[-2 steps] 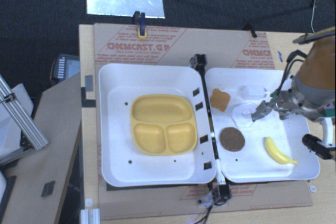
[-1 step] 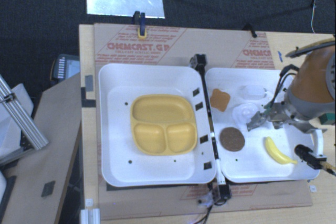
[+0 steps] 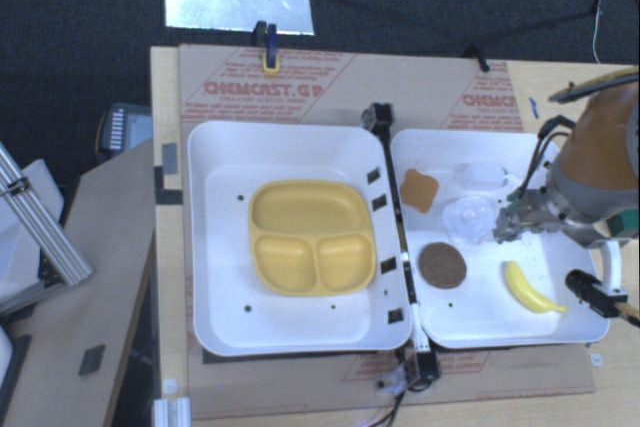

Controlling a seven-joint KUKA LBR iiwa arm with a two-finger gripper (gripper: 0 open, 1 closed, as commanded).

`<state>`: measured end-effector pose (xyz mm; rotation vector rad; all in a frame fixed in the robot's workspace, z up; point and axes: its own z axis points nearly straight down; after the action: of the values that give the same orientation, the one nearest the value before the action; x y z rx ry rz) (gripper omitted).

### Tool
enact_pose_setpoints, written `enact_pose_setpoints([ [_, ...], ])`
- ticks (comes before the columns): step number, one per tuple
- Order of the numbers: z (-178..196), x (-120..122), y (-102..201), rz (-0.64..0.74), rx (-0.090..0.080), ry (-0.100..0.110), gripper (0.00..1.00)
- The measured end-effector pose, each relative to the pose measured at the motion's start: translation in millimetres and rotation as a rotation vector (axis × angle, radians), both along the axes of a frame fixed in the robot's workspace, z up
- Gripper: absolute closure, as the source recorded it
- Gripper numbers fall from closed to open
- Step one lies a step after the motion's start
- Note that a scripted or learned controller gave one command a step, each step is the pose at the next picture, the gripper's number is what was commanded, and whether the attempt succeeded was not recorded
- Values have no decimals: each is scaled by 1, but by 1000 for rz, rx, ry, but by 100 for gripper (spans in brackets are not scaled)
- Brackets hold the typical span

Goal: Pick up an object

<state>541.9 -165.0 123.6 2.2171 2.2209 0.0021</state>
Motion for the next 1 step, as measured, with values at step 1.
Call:
enact_pose_setpoints([
  [1,44,2,4,2,0,-3,100],
])
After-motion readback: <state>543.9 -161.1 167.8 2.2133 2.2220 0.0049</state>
